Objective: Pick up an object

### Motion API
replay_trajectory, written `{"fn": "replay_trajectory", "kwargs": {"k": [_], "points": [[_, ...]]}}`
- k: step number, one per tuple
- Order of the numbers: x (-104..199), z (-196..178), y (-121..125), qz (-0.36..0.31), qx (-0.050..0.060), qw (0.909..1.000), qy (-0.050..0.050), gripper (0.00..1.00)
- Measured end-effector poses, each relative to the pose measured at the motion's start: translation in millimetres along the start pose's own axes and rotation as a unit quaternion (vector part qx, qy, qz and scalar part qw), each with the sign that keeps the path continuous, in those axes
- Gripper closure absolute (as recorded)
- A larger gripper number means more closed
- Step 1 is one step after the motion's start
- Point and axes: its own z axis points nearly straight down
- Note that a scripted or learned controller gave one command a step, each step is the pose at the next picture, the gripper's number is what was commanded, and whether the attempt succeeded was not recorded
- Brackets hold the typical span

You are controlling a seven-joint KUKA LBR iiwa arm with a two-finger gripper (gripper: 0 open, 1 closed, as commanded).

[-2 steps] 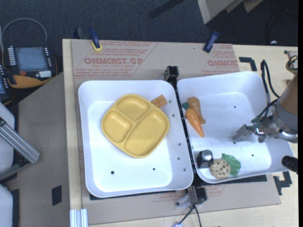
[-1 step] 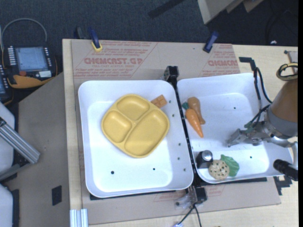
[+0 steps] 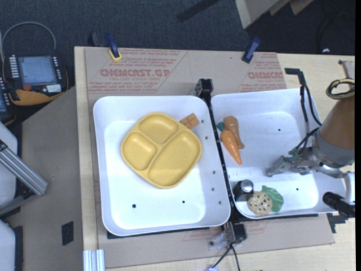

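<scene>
Orange carrot [image 3: 232, 145] and cookie [image 3: 260, 202] lie untouched in the right bin [image 3: 282, 103], so nothing is picked yet; my gripper [image 3: 277, 168], lower right, grasps nothing, its closure unclear.

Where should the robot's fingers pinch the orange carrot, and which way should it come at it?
Probably across the thick upper part of the carrot, coming straight down from above. It lies flat in the right bin, close to that bin's left wall, pointing down the picture, so the fingers should close across its width. A brown piece lies touching its top end, so grip below that.
</scene>
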Motion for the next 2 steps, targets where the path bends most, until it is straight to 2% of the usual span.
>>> {"fn": "replay_trajectory", "kwargs": {"k": [1,2], "points": [[3,-15,5,-0.002,-0.007,1.0,0.002,1.0],[-1,-77,4,-0.002,-0.004,1.0,-0.002,1.0]]}}
